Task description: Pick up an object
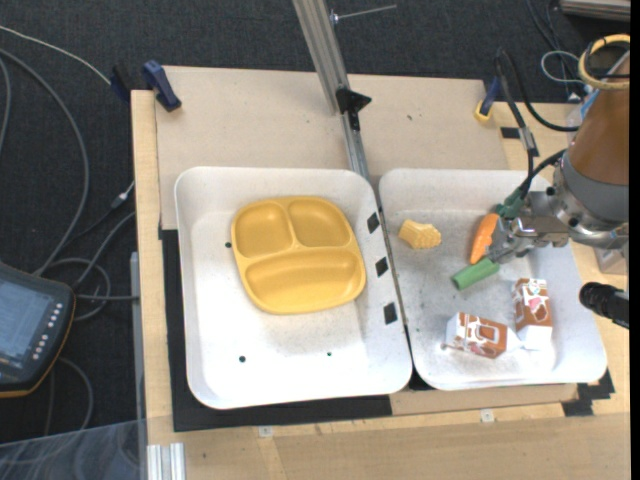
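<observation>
The pincer (508, 240) hangs low over the right bin (430, 193), at the end of the grey arm (600, 158) that comes in from the right. Whether it is open or closed cannot be told from this slanted view; its dark metal tip sits right at the carrot (484, 236), which lies just to its left, orange and tilted, and the two look to be touching or nearly so. Nothing can be seen clearly gripped.

Just below and to the left of the pincer lies a green block (474, 274), slanted, close under the tip. Farther to the left, near the bin's inner wall, is a small yellow piece (421, 234). Below the pincer, toward the near edge of the bin, are two cartons: a brown-and-white carton (478, 336) lying flat, and a second carton (533, 311) to its right. Their printing is too small to read.

Well to the left of the pincer, in the left bin (200, 268), rests a yellow divided plate (297, 253) with three compartments. Both bins sit on the tabletop (250, 118).
</observation>
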